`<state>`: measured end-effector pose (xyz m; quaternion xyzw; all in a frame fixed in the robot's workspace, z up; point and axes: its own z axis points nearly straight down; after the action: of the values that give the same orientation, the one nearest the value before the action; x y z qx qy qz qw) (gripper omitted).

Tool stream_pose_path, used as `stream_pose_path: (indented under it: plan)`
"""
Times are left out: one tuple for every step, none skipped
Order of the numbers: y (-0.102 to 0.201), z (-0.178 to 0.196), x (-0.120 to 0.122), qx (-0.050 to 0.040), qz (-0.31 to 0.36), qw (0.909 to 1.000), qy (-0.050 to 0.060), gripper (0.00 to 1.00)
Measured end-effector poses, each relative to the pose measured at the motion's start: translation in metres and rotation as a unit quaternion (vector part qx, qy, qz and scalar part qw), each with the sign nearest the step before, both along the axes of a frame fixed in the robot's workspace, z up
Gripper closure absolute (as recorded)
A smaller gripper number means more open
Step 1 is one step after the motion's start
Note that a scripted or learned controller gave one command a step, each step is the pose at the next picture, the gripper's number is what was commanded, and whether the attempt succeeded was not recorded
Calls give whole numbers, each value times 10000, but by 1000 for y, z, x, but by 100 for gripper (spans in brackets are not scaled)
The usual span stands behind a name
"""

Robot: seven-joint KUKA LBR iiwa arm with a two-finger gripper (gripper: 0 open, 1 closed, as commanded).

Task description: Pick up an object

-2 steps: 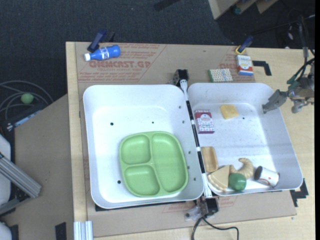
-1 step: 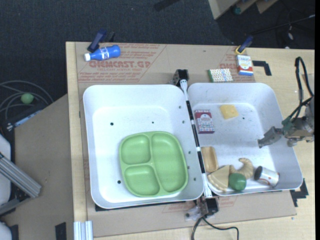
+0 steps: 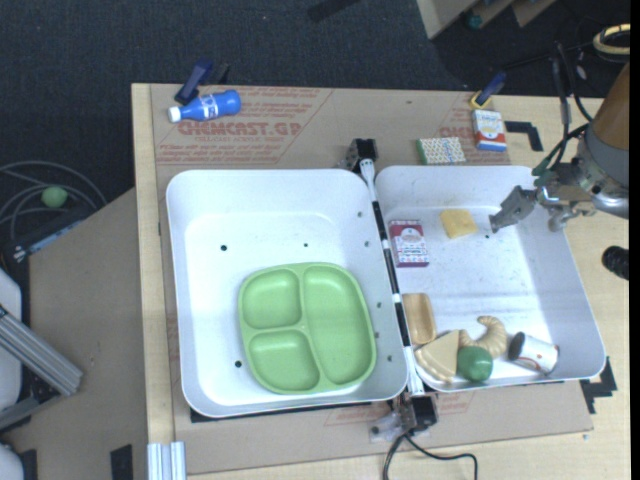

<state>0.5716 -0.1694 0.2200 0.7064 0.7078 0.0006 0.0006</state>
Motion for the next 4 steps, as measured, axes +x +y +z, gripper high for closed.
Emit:
stream_pose_path:
  plan:
    - [25,-108,-94,7,-14,10000,32,0]
    - [2,-135,6,-2,-7,10000,4,0]
    - [18,-135,96,-1,2,10000,-2,0]
    - [17,-121,98,-15,6,10000,-36,100]
